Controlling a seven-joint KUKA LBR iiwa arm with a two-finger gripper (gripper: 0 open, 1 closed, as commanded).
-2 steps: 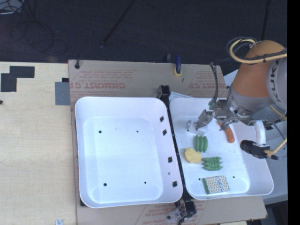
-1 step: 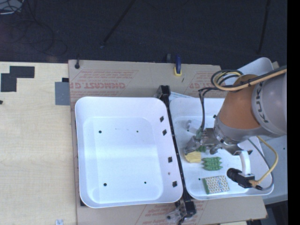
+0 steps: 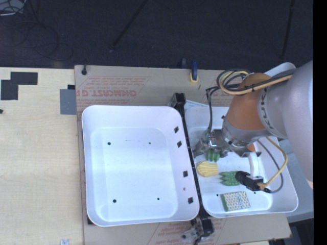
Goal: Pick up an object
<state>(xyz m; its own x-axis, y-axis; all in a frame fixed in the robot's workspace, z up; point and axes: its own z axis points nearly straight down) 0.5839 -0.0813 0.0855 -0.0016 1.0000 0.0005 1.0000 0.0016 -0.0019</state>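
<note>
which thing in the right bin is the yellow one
The rounded lump by the bin's left wall; the toy beside it is green, the flat pad speckled.

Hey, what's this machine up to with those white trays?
A grey and orange robot arm is reaching into the right bin. Its gripper is down near a small green thing by the bin's left wall. Close by lie a yellow object, a second green piece and a patterned green square. I can't tell whether it has grabbed anything.
</note>
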